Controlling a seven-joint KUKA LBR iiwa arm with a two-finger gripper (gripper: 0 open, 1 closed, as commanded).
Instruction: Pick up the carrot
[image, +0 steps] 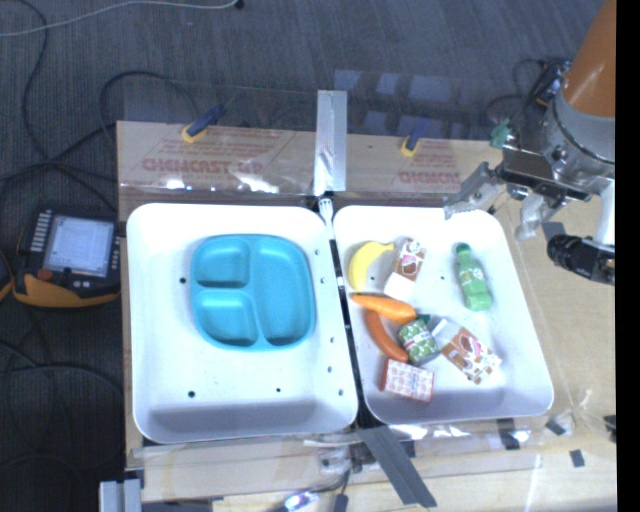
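Carrot (381, 306): we see it lying lengthwise across the right bin (520, 330), stem toward the left.
Hand (505, 200): up-right of it, fingers spread, holding nothing.

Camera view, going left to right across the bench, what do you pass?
Handheld pendant → blue divided plate → banana → green bottle → gripper

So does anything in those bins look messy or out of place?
Nothing spilled or broken. The toy food is just jumbled in the right bin: the carrot lies across another orange piece, beside the banana. The blue plate sits neatly.
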